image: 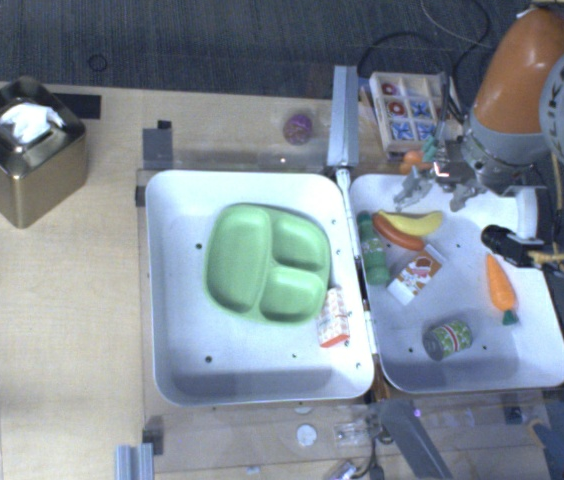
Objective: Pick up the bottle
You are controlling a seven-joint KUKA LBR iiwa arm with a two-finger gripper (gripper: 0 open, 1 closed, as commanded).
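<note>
A small green bottle (370, 251) lies along the left wall of the right bin (537, 363), next to the divider between the bins. My gripper (435, 188) hangs over that bin's far edge, up and to the right of the bottle and clear of it. Its fingers are spread open with nothing between them. A banana (417, 222) and a red sausage (394, 234) lie just below the gripper, between it and the bottle.
The right bin also holds a small printed box (417, 274), a green can (449, 339) and a carrot (501, 284). In the left bin (177, 368) sit a green divided plate (265, 261) and a white-and-red packet (334, 319). A tissue box (27, 153) stands far left.
</note>
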